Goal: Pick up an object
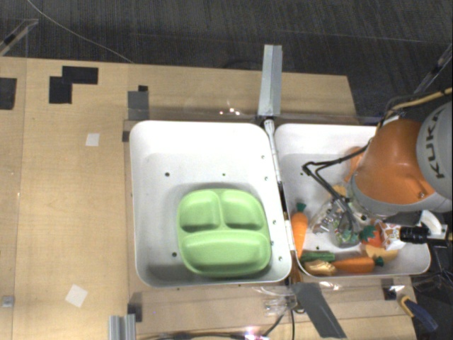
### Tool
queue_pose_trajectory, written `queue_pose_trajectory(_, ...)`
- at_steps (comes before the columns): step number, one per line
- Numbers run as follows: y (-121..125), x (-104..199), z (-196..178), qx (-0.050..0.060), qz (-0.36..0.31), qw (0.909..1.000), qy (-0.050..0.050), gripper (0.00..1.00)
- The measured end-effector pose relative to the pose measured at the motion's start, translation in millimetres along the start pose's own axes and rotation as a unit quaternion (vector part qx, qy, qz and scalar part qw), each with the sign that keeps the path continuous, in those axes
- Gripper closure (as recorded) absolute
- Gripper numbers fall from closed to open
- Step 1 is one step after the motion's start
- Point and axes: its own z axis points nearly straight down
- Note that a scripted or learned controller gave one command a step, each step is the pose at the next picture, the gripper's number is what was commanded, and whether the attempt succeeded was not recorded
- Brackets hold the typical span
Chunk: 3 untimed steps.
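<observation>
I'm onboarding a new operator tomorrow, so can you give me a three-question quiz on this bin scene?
1. True or false: the green divided plate lies in the right bin.
2. Which item lies nearest the wall between the bins? A) an upright carrot B) a blue cup C) a spoon
3. Fill in: the gripper hangs over the ____ bin.

Key: 1 false, it lies in the left bin. 2 A. 3 right.

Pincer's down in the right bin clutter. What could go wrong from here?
1. The pincer sits amid packed items; it may close on nothing or nudge two at once.
2. The carrot lies against the right bin wall by the divider, leaving little finger room.
3. The black cable loops near the wrist and might snag.
</observation>
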Motion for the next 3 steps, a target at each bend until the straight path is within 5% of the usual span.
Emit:
queue_pose_trajectory(1, 16.6, -18.2, -94.8, 0.009, 0.210, 0.9777, 0.013, 1.00)
queue_pose_trajectory(2, 18.1, -20.1, -105.5, 0.007, 0.206, 0.9786, 0.010, 1.00)
queue_pose_trajectory(3, 27.3, 24.9, -97.1, 0.011, 0.263, 0.9647, 0.015, 1.00)
